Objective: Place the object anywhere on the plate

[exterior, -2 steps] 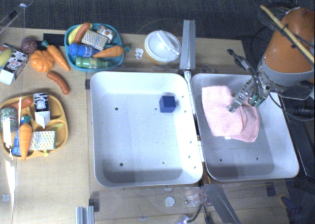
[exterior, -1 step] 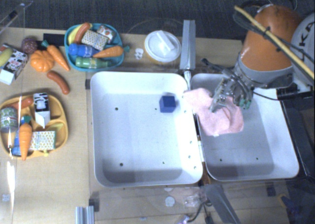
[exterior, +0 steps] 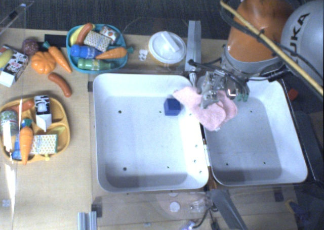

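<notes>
Camera view is giving me the arm reaching in from the right, with the gripper (exterior: 215, 91) hanging over the ridge where the left bin (exterior: 147, 173) and the right bin (exterior: 263, 168) are meeting. A pink cloth (exterior: 215, 112) is draping across that ridge just under the jaws; I am guessing this is the object, though the small blue block (exterior: 172, 106) sitting in the left bin just beside the cloth could be it instead. Whether the jaws are wide, narrow or pinching the cloth I cannot tell, as the metalwork is blurring together at this angle. I am not making out a clear plate inside either bin; the round white lidded container (exterior: 167, 47) and the yellow tray (exterior: 58, 123) are sitting on the table (exterior: 81, 173) outside them. The risks I am weighing: a soft cloth may be slipping out of a shallow pinch, catching on the bin walls as it is dragged, or trailing off any target's edge.
</notes>
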Robot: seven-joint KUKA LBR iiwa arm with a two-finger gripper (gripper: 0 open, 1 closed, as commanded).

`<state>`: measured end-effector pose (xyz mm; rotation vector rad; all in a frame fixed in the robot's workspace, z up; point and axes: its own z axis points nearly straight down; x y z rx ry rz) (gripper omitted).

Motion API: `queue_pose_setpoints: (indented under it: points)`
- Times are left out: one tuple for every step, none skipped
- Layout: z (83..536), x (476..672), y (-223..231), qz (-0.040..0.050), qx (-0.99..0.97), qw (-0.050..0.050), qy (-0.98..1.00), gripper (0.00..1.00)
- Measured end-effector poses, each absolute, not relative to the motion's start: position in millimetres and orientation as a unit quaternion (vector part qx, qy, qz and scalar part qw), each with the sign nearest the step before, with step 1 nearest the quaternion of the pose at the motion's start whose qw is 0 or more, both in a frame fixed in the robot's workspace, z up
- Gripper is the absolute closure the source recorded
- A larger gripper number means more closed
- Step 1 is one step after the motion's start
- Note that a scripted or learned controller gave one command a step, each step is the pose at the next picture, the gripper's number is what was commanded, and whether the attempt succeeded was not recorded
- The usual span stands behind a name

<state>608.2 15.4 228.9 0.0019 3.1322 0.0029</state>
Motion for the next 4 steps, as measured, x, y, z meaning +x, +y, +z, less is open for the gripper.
queue_pose_setpoints:
  points:
    - [238,615.1,67,0.0014,-0.001,0.004,1.000,1.00]
    - [224,629.8,118,0.0016,0.000,0.004,1.000,1.00]
    - [226,643.5,169,0.0018,-0.001,0.004,1.000,1.00]
    - [227,643.8,169,0.0020,-0.001,0.004,1.000,0.00]
